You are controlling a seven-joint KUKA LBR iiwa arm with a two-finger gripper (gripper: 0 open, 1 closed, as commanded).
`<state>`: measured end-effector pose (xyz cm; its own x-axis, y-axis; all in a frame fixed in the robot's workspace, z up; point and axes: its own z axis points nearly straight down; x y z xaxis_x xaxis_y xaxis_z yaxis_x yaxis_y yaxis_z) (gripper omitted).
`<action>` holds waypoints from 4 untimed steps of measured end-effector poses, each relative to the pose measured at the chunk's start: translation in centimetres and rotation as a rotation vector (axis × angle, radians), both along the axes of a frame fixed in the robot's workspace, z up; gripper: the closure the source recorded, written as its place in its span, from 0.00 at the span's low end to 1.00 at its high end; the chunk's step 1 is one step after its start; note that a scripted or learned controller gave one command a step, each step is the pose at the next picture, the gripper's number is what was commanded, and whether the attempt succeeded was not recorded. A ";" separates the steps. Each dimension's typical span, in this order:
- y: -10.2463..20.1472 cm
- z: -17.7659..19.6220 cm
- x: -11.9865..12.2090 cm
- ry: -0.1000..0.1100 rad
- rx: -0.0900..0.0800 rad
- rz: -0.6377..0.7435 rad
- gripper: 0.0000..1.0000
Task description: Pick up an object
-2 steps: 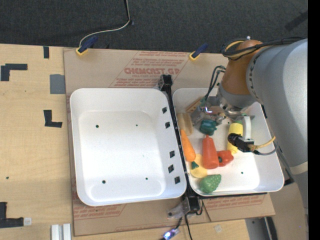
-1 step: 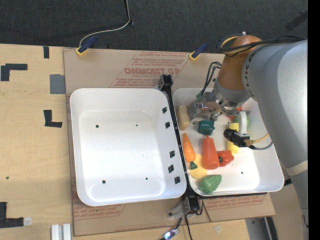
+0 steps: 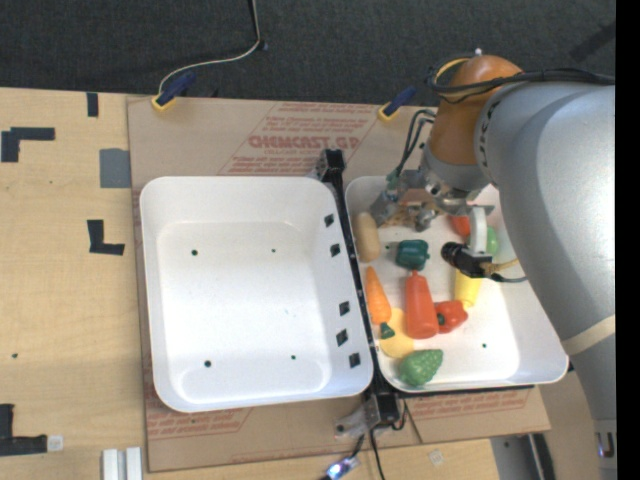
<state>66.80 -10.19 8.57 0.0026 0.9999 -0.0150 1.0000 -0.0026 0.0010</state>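
Observation:
The right bin (image 3: 500,363) holds a heap of toy food. A beige roll (image 3: 366,236) lies by its left wall, with a dark green pepper (image 3: 411,254) beside it. Nearer the front lie an orange carrot (image 3: 377,296), a red-orange piece (image 3: 419,306), a small red pepper (image 3: 451,315), a yellow piece (image 3: 467,288), another yellow piece (image 3: 395,344) and a green leafy piece (image 3: 420,366). My gripper (image 3: 405,208) is low over the bin's far left part, just behind the green pepper and right of the roll. I see nothing clearly held in it.
The left bin (image 3: 240,288) stands against the right one, with a black clip strip (image 3: 340,268) between them. The grey arm (image 3: 560,198) covers the right bin's right side. A red piece (image 3: 458,224) and a green-white piece (image 3: 488,240) lie under the wrist.

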 end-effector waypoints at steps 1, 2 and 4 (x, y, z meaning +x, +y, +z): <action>-0.1 0.0 0.0 -0.001 0.003 0.000 0.00; -0.1 0.0 0.0 -0.001 0.003 0.000 0.00; 0.0 0.0 0.0 -0.001 0.001 0.000 0.00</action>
